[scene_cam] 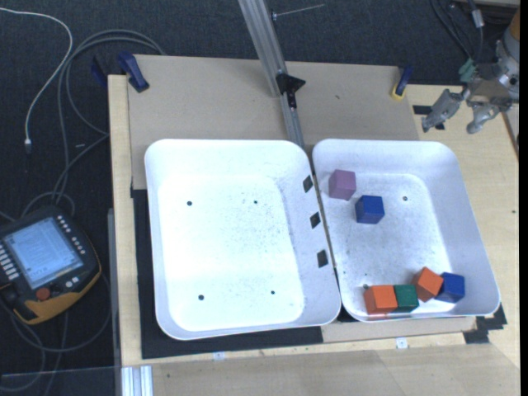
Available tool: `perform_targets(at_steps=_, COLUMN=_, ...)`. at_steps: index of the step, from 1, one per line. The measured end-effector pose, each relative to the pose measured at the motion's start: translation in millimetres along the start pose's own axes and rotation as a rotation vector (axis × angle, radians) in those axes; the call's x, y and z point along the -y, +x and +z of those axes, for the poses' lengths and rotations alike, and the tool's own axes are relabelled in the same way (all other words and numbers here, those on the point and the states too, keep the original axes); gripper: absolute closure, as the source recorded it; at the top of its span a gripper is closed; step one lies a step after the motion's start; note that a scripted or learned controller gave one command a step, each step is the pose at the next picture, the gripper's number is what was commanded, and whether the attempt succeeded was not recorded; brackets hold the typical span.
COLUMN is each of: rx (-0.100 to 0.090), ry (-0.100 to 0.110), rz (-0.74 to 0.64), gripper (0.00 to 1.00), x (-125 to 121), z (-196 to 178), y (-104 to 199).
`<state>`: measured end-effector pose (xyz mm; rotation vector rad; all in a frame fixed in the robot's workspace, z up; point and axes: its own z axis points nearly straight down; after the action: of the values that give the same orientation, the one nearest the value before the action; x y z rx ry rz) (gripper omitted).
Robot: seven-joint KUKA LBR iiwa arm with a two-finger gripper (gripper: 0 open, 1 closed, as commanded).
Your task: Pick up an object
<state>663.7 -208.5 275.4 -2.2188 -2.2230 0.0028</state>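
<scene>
The gripper (459, 115) hangs at the far right of the bench, outside the right bin (470, 221) and just past its far rim, its two grey fingers spread apart with nothing between them. From the jaws, every candidate lies nearer the camera and inside that bin: the purple block (342, 184) and the blue block (370, 209) sit closest, a little to the camera-left of the jaws, near each other but not touching, on open floor by the bin's inner wall. That spacing probably makes either one the easier pick, since fingers could drop on both sides without bumping a neighbour. Farthest from the jaws, against the near rim, an orange block (380, 299), a green block (406, 297), a second orange block (428, 282) and a small blue block (452, 285) crowd together in a row, touching or nearly so; the sloped wall and tight packing leave little room there for fingers. The left bin (165, 221) lies well beyond, past the dividing rims. A tilted aluminium post (264, 40) rises behind the bins, clear of a straight descent.
</scene>
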Motion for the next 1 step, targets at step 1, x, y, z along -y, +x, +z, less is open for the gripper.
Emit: perform_targets(at_steps=1, rx=-0.005, ry=0.006, rz=-0.005, gripper=0.0, x=-14.9, z=85.1, y=65.4)
